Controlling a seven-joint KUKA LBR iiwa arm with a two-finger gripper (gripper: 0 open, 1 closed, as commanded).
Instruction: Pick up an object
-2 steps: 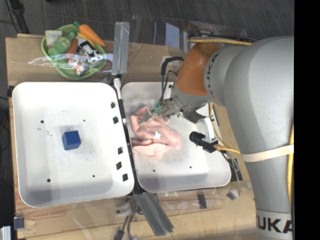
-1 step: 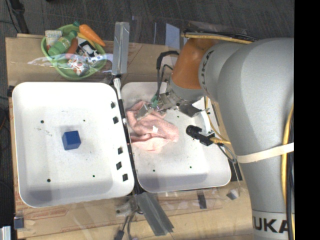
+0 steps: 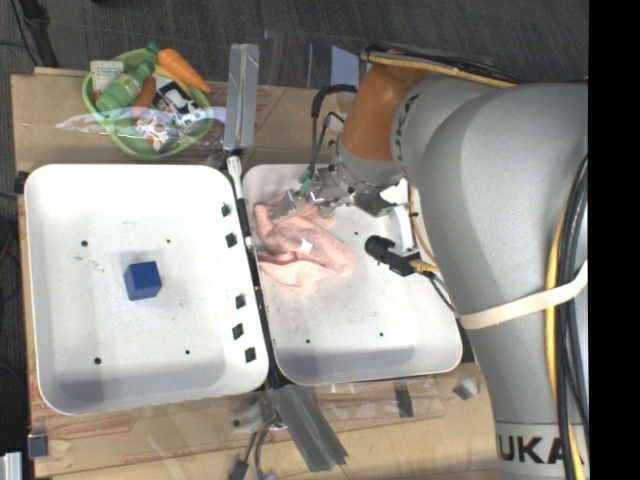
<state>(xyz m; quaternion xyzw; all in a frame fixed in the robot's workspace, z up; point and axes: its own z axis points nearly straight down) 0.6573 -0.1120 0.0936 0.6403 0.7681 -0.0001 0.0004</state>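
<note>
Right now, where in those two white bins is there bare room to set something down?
The left bin has the most room: bare floor all around the blue cube. In the right bin, the near half below the pink cloth is free. Its far end is crowded by the cloth, the gripper and the arm.

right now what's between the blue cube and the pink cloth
In the camera view, bare white floor of the left bin, then the two bins' touching rims with black clips, separate the blue cube from the pink cloth.
</note>
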